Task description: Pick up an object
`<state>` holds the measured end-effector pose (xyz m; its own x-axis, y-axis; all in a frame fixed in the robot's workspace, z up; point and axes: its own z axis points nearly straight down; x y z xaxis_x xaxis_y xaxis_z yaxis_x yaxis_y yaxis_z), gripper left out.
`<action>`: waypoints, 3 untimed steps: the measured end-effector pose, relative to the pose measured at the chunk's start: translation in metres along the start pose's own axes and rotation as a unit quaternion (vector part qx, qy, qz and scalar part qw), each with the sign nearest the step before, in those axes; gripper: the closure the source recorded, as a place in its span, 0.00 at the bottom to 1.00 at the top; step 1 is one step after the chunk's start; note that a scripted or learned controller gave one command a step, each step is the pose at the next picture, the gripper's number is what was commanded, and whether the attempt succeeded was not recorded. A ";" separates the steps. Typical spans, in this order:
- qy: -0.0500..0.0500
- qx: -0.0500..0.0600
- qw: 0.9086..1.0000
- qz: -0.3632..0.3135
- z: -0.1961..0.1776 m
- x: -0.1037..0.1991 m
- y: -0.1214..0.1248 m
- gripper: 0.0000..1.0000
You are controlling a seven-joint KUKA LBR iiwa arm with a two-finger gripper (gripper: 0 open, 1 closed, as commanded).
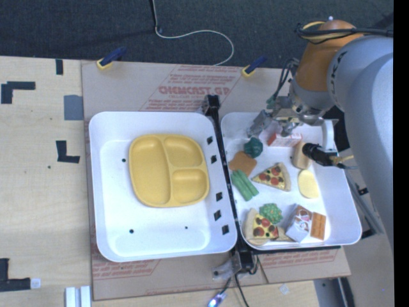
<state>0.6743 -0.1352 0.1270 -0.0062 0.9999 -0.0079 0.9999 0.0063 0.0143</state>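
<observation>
Gripper (267,123): hanging low over the far part of the right bin, just beyond a dark green round toy; whether it is open or closed I cannot tell, and nothing is showing in its grasp.
Arm (332,56): reaching in from the right and bending down steeply, probably so the gripper is coming at the toys from above.
Right bin (342,235): holding all the loose toy food, so any pick is going to be made here.
Green round toy (253,148): lying nearest the gripper, touching a tan piece on its near side; likely the target.
Pizza slice (273,176): lying flat mid-bin, apart from the gripper.
Green stick (243,184): lying slantwise along the left wall of that bin.
Yellow disc (308,185): resting toward the right side.
Near pile: a second pizza slice (261,226), a leafy green piece (271,211) and small cartons (307,224) are crowding together, awkward for a clean grasp.
Left bin (108,235): carrying a yellow divided plate (169,169), well apart from the gripper.
Progress: judged early, nothing lifted yet.
</observation>
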 end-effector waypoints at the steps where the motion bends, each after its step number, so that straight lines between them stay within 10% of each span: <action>1: 0.000 -0.004 1.000 0.001 0.011 0.012 -0.004 0.00; 3: 0.000 -0.003 1.000 0.001 0.013 0.012 -0.004 0.00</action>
<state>0.6704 -0.1230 0.1141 -0.0046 1.0000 -0.0081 0.9998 0.0048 0.0195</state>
